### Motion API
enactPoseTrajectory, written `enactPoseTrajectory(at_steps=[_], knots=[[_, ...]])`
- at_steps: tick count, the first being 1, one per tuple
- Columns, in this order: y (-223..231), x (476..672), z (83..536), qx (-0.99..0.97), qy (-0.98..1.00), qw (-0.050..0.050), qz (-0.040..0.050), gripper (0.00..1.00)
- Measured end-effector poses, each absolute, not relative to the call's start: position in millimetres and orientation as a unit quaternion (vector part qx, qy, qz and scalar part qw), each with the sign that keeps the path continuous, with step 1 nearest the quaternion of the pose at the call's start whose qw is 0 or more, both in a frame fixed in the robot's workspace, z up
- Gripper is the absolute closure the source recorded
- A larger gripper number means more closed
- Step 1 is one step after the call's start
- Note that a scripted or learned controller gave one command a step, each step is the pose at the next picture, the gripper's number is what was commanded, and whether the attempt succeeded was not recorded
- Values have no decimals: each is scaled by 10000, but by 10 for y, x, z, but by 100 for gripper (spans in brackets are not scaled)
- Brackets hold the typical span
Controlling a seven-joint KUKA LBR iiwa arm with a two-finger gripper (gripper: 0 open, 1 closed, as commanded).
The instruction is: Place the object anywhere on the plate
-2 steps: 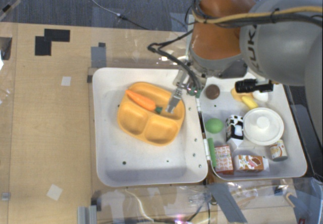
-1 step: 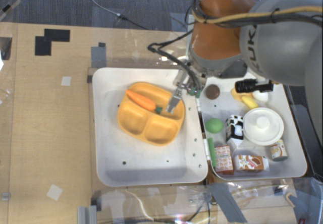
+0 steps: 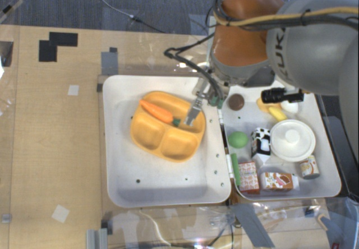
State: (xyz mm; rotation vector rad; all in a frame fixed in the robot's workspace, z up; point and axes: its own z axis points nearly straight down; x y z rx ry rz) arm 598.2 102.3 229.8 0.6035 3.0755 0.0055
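Note:
A yellow divided plate lies in the left white bin. An orange carrot with a green top rests in the plate's upper compartment, slanting down to the right. My gripper reaches down from the right and hangs over the plate's right rim, just right of the carrot's green end. The carrot lies on the plate, apart from the gripper. The big grey and orange arm covers the top of the right bin.
The right bin holds a white bowl, a green ball, a brown ball, a yellow piece, a black-and-white cow figure, two small cartons and a can. Tan bench lies to the left.

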Motion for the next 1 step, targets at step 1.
enactPoseTrajectory(at_steps=[1], knots=[[1023, 5982, 2298, 1925, 9813, 37, 18, 0]])
